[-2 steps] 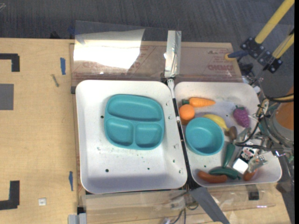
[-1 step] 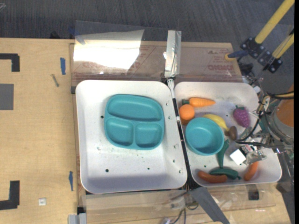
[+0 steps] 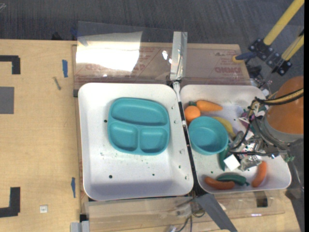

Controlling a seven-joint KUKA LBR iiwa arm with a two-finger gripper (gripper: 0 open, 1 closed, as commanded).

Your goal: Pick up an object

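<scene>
Here two shallow white bins sit side by side on the tabletop point(image 3: 38, 129). The left bin point(image 3: 96, 178) holds a teal divided plate point(image 3: 138, 125) with three compartments, one long one at the far side and two smaller ones at the near side; it lies flat near the bin's middle.

The right bin point(image 3: 280, 178) is crowded with toy food. A teal bowl point(image 3: 207, 135) stands upright close to the wall shared with the left bin. Just beyond it, at the far left corner, a round orange fruit point(image 3: 192, 112) touches the bowl's rim, and a carrot point(image 3: 208, 106) lies beside the fruit, pointing to the right. A yellow banana point(image 3: 226, 125) curves out from behind the bowl's right side. Along the near wall lie a dark green pepper point(image 3: 231, 177) and, under it, a reddish-orange sausage-like piece point(image 3: 215, 182); another orange piece point(image 3: 259, 173) lies tilted near the right corner.

The arm point(image 3: 288, 112), with its orange band, reaches in from the right, and the tool point(image 3: 244, 153) sits low over the right bin, just right of the bowl, amid wires and a white block. It is too cluttered to tell whether the tool is open or closed, or whether it grips anything.
</scene>
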